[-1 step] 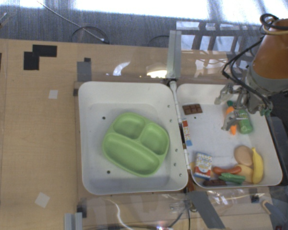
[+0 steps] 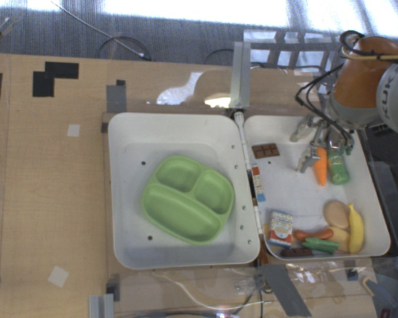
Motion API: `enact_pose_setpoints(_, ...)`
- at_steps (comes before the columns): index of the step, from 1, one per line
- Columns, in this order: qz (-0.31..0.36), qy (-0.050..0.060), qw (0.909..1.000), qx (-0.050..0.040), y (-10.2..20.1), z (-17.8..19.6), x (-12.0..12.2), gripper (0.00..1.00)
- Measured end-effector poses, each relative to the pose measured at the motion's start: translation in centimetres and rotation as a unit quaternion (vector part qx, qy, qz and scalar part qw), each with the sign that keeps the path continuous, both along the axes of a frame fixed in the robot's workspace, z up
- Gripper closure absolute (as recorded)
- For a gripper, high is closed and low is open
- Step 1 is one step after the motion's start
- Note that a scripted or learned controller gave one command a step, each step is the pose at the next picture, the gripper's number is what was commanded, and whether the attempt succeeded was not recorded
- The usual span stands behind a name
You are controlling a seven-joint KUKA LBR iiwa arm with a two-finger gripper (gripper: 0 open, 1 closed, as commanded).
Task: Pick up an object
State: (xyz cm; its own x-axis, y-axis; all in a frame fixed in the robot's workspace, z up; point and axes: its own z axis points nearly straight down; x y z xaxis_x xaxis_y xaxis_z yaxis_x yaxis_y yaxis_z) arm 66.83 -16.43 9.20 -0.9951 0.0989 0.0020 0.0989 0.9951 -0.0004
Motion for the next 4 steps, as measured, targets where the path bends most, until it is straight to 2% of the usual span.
enact_pose_setpoints(1,0.003,-0.010,0.9999,-0.0015,0.2,1.6,0.5,1.00)
enact_pose_setpoints(2,-0.067,-0.014,0.9977,0.0004,5.9,13.9,-0.7,1.00)
enact_pose_setpoints(3,0.171,-0.003,0.9853,0.0004,3.8,0.7,-7.9,1.00)
enact_pose_setpoints(4,0.240,-0.012,0.9707,-0.0043,3.2,13.2,-6.9,1.00)
